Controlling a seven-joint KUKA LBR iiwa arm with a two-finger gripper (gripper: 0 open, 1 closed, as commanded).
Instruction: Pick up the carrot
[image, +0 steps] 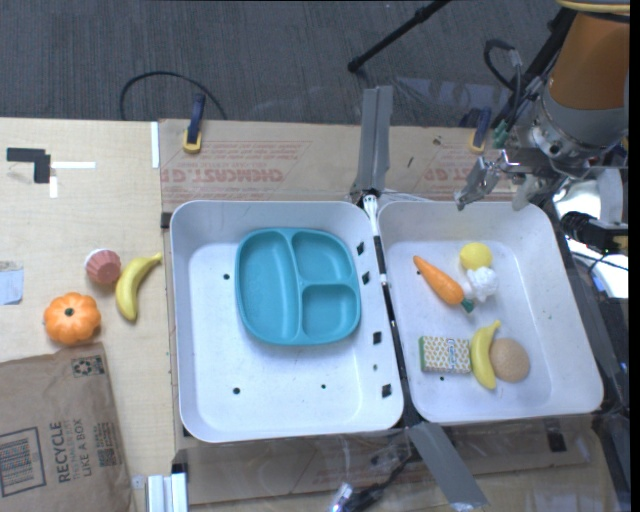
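Note:
The carrot (440, 281) is orange with a small green stub and lies slantwise in the upper middle of the right bin (560, 400). My gripper (497, 194) hangs over the far rim of that bin, up and to the right of the carrot and well apart from it. Its two fingers are spread open and nothing is between them.
Close to the carrot's right are a yellow lemon (476, 256) and a small white object (484, 286). Nearer the front lie a green-and-tan block (445, 354), a banana (485, 356) and a brown round item (511, 361). A teal divided plate (298, 285) sits in the left bin (200, 400).

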